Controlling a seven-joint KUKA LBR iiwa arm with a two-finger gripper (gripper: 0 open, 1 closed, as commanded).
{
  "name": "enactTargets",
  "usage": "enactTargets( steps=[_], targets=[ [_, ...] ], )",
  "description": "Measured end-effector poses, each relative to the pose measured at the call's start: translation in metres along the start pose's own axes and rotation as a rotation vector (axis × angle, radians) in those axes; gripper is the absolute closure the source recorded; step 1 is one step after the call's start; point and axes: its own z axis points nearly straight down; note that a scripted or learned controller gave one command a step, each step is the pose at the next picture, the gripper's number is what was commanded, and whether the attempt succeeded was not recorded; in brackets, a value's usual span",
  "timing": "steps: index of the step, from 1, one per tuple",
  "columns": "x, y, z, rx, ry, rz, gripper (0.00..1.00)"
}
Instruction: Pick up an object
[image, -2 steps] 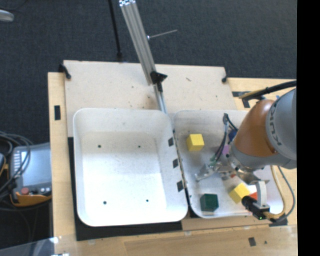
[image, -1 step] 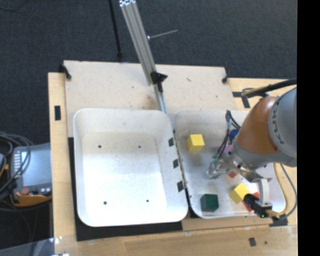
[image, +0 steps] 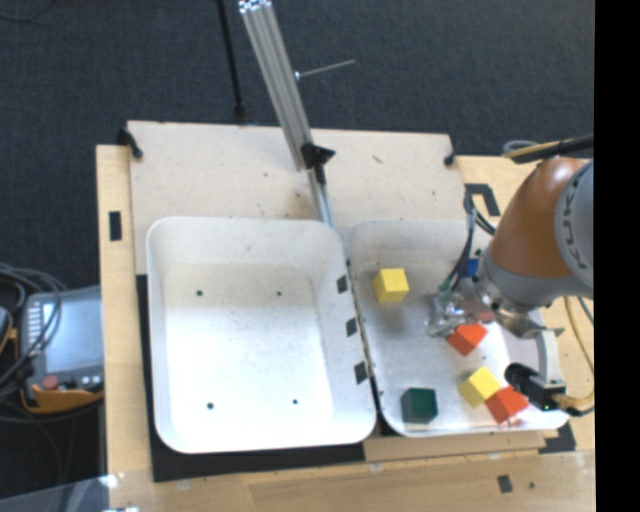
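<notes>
Table (image: 230, 170): light wooden top, carrying two shallow white bins side by side. Left bin (image: 160, 300): larger of the two, wide bare floor. Right bin (image: 400, 240): landmark for all positions below; shares its left wall with the left bin, black clips along the join.

Arm (image: 535, 240): grey with an orange band, entering from the right, wrist over the right half of the right bin.

Claw (image: 452, 318): lowered near the bin's centre-right, directly against the upper orange block (image: 465, 340). Finger spread: cannot tell, tips hidden in clutter and blur. Block not seen between fingers.

Edges and room: open floor in the bin's upper left and along its left wall; lower right corner crowded.

Count, right bin, five blocks:
- Yellow, two: one (image: 391, 284) in the upper middle, standing apart; one (image: 480, 384) at lower right.
- Orange, two: one at the claw; one (image: 507, 403) touching the lower yellow block, near the bottom rim.
- Dark green, one (image: 419, 404), beside the bottom rim, left of the lower pair.
</notes>
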Motion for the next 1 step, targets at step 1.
enactTargets(
  steps=[1],
  targets=[
    [-0.0025,0.0062,-0.064,-0.002,-0.001,-0.001,1.0]
  ],
)
